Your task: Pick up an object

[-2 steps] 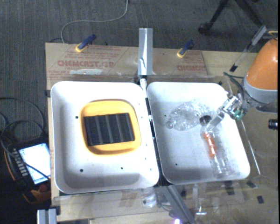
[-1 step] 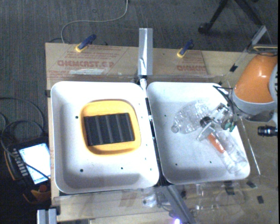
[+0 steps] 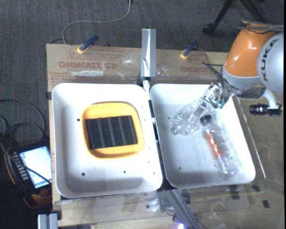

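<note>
Two clear plastic bottles point(image 3: 219, 147) lie in the right bin point(image 3: 181, 173), one under the gripper point(image 3: 214, 97), positioned for a grasp; gripper state cannot be determined. A yellow tray point(image 3: 113, 130) occupies the left bin point(image 3: 66, 175).

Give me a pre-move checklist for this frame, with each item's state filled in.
1. Gripper over the right bin: ok.
2. Target in reach: clear plastic bottle lies close below it: ok.
3. Bottle between the fingers: not ok, it lies apart on the bin floor.
4. Crumpled clear plastic piece crowds the gripper: not ok.
5. Finger opening: cannot tell.
6. Yellow tray sits in the left bin, out of the way: ok.
</note>
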{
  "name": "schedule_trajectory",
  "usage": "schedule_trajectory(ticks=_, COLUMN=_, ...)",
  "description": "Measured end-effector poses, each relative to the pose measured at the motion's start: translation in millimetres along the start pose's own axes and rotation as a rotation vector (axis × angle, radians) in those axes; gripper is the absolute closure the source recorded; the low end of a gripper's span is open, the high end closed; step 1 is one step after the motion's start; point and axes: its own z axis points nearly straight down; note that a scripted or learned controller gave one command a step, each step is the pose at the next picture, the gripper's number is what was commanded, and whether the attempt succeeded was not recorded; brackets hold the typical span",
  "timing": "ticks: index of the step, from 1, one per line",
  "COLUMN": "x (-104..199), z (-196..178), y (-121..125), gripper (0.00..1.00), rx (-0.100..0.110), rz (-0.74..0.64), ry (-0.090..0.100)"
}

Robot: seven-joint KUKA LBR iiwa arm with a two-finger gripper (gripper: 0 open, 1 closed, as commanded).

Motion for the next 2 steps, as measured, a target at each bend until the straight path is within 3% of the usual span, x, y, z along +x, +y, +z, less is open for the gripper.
schedule_trajectory(ticks=1, x=-12.3, z=30.5, y=-24.6, gripper=0.0, rx=-0.018, rz=0.126, ry=-0.028)
schedule_trajectory(ticks=2, x=-0.7, z=6.5, y=-49.7, gripper=0.0, rx=-0.006, rz=0.57, ry=0.002)
